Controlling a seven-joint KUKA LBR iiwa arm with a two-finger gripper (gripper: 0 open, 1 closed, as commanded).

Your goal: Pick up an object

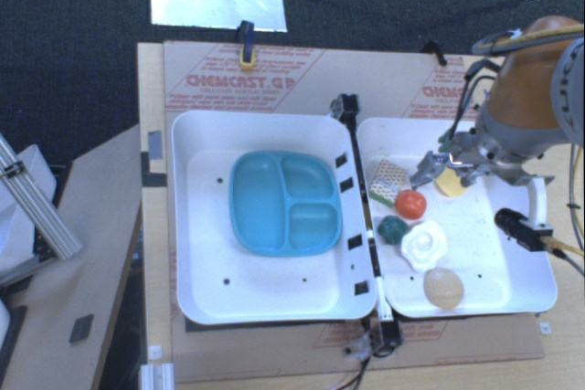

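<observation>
Item 1: left bin (196, 224), white, shallow. Holds one blue divided plate (283, 204), three compartments, lying flat near bin centre.

Item 2: right bin (521, 283), white, shallow, touching the left bin along a black clipped seam.

Contents, right bin, left to right approx.:
- patterned wedge (388, 179), tan/white check w/ green-yellow edge, near the bin's left wall.
- red ball (410, 204), tomato-like, just beside the wedge, lower right of it.
- dark green lump (393, 229), directly below the red ball, nearly touching.
- white ruffled piece (425, 244), touching or just beside the green lump, to its right.
- beige egg-shaped obj. (443, 288), nearest the front rim, apart from the rest.
- yellow piece (450, 184), partly hidden under the gripper.

Item 3: arm (535, 100), grey w/ orange band, enters from right, over the right bin's back half.

Item 4: gripper (442, 167), low above the bin floor, betw. wedge and yellow piece. Finger state: cannot tell; nothing seen betw. them.

Item 5: black fitting (517, 229) w/ cable, right side of right bin.
</observation>
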